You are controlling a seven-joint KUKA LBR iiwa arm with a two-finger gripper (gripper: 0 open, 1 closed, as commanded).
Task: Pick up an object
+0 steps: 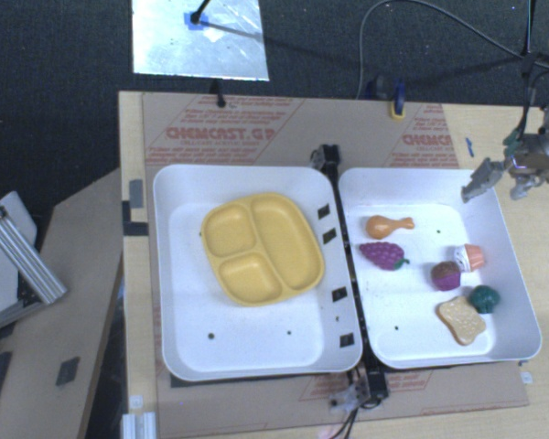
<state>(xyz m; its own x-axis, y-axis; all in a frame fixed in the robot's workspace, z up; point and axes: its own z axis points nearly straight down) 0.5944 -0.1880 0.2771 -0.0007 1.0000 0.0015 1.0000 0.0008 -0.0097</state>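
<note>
- Your hand hung at the right edge of the view, above the far right corner of the right bin, with two grey fingers pointing down and left. Nothing sat between them; they looked parted and empty.
- Nearest below the hand lay the right bin's toys, all resting on the bin floor: an orange drumstick, a purple grape bunch just beside it, a small orange-and-white piece touching a dark red round piece, a green piece and a slice of toast at the near right.
- Any of these could have served as your object; none was lifted, so by my reading the pick had not begun. Choosing a target, descending, closing and raising all remained.
- Further out, the left bin carried a yellow divided plate, its three compartments bare.
- Both bins sat on a brown sheet over the bench.
- The arm was cut off by the frame, so you saw only the wrist. The orange-and-white piece and the green piece were too small to name with confidence.
</note>
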